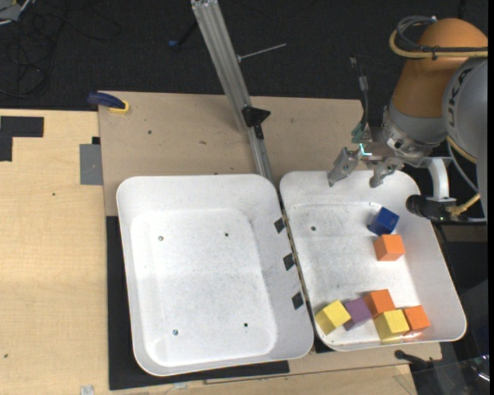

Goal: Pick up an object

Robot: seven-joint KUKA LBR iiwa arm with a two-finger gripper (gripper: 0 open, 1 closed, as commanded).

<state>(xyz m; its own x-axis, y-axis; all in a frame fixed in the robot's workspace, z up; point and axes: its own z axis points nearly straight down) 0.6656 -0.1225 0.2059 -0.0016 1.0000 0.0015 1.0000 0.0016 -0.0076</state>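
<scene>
Camera view shows my gripper spread wide and empty above the right bin's far rim; descending here, I'd likely miss the blue block nearby.

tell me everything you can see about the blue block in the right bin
The blue block is a small cube with a plain, matte, deep blue surface and no markings that can be made out. It sits on the floor of the right bin, in its far right part, turned a little askew to the bin's walls. The orange block lies just in front of it, close or touching. The gripper is above the bin's far rim, apart from it.
</scene>
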